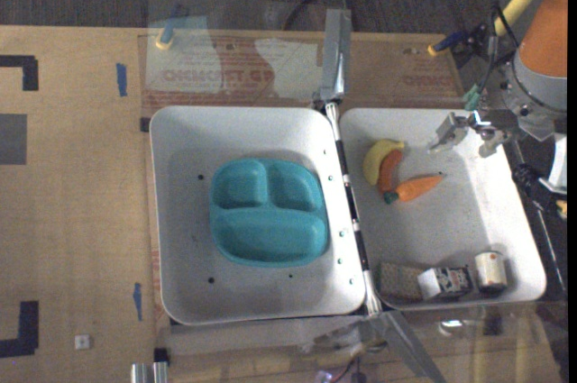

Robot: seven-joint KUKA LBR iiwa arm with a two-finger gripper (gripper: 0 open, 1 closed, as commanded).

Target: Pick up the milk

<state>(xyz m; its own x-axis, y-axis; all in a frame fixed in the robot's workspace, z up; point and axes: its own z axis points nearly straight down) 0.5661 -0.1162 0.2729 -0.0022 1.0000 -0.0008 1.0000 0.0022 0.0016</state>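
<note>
The milk [444, 282] is a small white carton with a dark label, lying on its side near the front wall of the right bin [518, 219]. My gripper [467, 139] hangs over the back right part of that bin, well behind the milk. It is open, its two fingers spread apart with nothing between them.
A banana [379, 158] and a carrot [417, 187] lie in the right bin's back left part, just left of the gripper. A brown packet [398, 278] and a small can [490, 271] flank the milk. The left bin [180, 192] holds a teal divided plate [268, 212].
</note>
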